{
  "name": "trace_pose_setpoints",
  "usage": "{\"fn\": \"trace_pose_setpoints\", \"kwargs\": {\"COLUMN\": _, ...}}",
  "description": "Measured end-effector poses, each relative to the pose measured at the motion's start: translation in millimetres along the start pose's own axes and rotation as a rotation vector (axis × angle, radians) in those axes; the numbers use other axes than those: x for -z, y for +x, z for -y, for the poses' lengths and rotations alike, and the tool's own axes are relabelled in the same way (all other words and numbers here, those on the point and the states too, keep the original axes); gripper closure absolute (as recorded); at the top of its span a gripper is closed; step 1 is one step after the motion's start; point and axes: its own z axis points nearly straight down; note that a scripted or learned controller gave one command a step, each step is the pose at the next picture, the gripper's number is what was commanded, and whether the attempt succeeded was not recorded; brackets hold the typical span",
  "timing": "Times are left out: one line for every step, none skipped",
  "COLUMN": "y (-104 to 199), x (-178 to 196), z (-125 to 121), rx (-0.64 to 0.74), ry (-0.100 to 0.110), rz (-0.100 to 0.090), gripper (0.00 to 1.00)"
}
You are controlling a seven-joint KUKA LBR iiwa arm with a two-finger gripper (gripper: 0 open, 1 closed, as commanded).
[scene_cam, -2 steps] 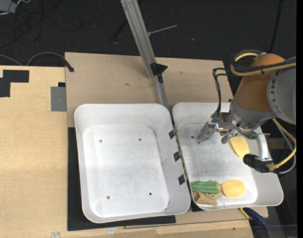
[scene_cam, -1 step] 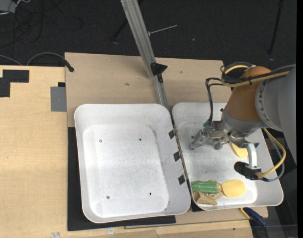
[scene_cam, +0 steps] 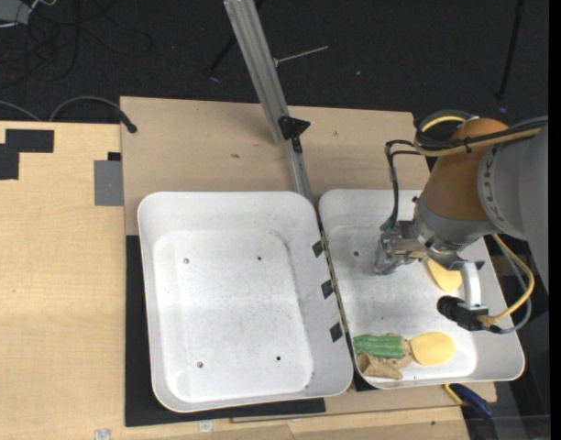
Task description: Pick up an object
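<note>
Gripper (scene_cam: 386, 257) hangs low over the right bin (scene_cam: 354, 211), in its middle stretch, a little nearer the far rim than the near one, and points down at bare white floor. Whether its tips are apart or together I cannot tell: the view looks down past the wrist and the metal parts merge into one grey cluster. Nothing is seen between them, so I log no grasp. The arm (scene_cam: 464, 186) reaches in over the bin's right rim, orange band above the wrist, cables looping around it. Candidate objects sit away from the tips. A yellow piece (scene_cam: 443, 276) lies beside the right rim, partly covered by the wrist hardware. Along the near rim are three things in a cluster: a green toy (scene_cam: 379, 345), a tan piece (scene_cam: 385, 366) touching it on the near side, and a yellow disc (scene_cam: 434, 348) just beside them toward the near right corner. Judgement: the cluster lies there because loose items drift to the rim and corner of a shallow bin; that placement makes a pinch awkward, since the wall crowds one finger. Where the gripper stands, a descent would likely close on nothing. The left bin (scene_cam: 161, 218) sits edge to edge with the right one, black clips (scene_cam: 328, 289) along the shared rim.
</note>
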Motion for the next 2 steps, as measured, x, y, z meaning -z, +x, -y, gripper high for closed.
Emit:
{"fn": "trace_pose_setpoints", "kwargs": {"y": -6, "x": 61, "z": -6, "rx": 0.003, "ry": -0.005, "rz": 0.002, "gripper": 1.0}}
{"fn": "trace_pose_setpoints", "kwargs": {"y": -8, "x": 106, "z": 1, "rx": 0.004, "ry": -0.004, "rz": 0.001, "gripper": 1.0}}
